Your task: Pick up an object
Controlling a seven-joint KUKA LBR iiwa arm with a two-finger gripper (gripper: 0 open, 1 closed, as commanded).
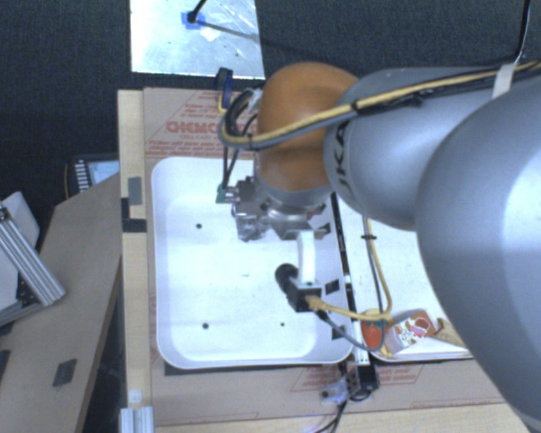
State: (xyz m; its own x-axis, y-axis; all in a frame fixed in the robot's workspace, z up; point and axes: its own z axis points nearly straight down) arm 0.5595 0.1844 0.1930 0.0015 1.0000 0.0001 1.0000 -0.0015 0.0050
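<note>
A brown tabletop (81,269) carries two white bins, and the arm (415,152) hangs low over the left bin (176,242), its hand (284,228) just above that bin's bare floor; whether the hand is open or closed, I cannot tell. The only things to pick lie in the right bin (401,260): a red and white packet (413,327) and a small orange piece (371,334) near the front edge. Best bet, I'd say: swing right, centre over the packet, then descend straight.

Red printed letters stand on the brown cardboard sheet (185,126) in the upper middle of the frame, but they are too blurred to read.
</note>
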